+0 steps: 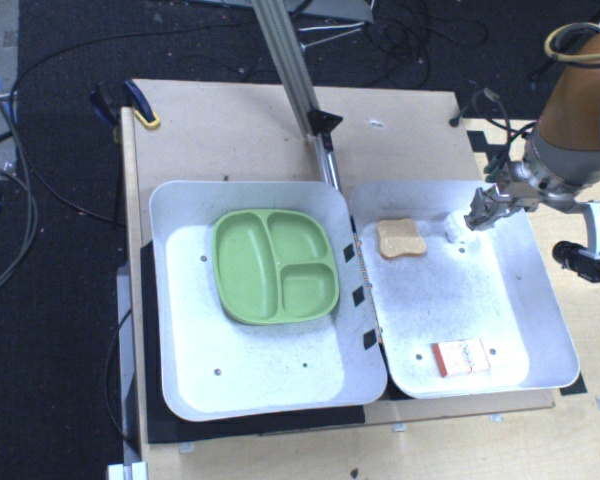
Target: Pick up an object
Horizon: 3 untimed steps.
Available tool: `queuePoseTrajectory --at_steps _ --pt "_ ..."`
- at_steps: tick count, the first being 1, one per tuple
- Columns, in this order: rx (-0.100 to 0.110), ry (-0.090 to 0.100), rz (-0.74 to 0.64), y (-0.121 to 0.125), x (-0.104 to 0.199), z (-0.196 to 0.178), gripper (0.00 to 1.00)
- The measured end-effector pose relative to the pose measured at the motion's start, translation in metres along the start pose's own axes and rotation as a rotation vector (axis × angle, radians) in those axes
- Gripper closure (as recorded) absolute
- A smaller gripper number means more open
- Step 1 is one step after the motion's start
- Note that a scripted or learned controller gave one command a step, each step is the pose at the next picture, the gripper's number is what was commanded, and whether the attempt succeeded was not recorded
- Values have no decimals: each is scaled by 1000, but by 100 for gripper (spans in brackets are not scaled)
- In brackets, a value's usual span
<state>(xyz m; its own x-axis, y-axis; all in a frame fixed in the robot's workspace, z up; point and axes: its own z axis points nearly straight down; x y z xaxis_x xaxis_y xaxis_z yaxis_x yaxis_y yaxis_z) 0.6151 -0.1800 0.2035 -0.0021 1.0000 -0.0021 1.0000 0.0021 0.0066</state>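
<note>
My gripper — grip state unreadable — hangs over the right bin, near the bread slice lying long axis left-right.

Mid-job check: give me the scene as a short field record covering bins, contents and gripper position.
left bin: holds a green divided plate
right bin: holds a slice of bread near its far left, a small red and white box near its front edge
gripper: over the right bin's far right part, right of the bread
held object: none seen
</note>
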Motion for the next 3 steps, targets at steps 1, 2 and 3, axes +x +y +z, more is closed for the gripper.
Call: queuePoseTrajectory --at_steps 1,2,3 --pt "8 3 -3 -13 47 2 100" --pt "8 3 -4 -14 100 6 100" --pt "9 3 -3 -28 151 7 100"
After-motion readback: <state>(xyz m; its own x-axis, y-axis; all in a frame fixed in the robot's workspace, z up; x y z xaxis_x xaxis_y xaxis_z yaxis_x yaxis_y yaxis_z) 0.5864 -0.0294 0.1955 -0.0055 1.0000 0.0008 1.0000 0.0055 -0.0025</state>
